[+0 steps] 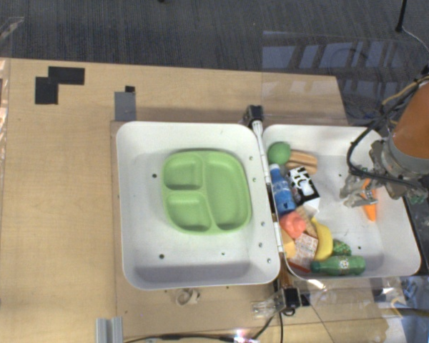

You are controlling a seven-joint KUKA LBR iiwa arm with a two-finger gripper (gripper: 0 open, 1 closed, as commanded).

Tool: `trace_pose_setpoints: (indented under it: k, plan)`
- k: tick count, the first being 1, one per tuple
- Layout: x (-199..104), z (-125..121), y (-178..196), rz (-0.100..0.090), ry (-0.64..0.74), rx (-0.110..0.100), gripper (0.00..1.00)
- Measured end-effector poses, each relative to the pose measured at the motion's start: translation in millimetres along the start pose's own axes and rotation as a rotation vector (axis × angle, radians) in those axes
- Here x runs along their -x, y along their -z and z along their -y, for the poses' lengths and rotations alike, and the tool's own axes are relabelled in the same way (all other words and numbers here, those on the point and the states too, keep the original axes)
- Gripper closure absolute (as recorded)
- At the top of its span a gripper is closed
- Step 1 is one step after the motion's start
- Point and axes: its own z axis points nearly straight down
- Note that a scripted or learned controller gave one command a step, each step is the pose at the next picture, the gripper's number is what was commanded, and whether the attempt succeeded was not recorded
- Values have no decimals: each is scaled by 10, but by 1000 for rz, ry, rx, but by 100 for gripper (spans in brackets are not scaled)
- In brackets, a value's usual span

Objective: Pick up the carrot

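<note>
Your carrot (371, 210), a small orange piece at about 3 o'clock in the right bin (407, 259), lies just beside the gripper (359, 194), whose finger state I cannot tell, so you should count the lift as not done.

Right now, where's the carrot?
In the camera view, the carrot lies in the right bin, toward its right side, right by the gripper and apart from the toy pile along the left wall.

One fixed overhead cam, slanted down, both bins (200, 138) mid-range.
</note>
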Motion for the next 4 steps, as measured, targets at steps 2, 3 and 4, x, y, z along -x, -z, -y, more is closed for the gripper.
trace_pose_setpoints:
  k: [2, 3, 4]
  plan:
    - [-479, -117, -133, -9, 218, 8, 0]
    - [457, 91, -166, -10, -56, 9, 0]
    - [-197, -47, -148, -12, 399, 11, 0]
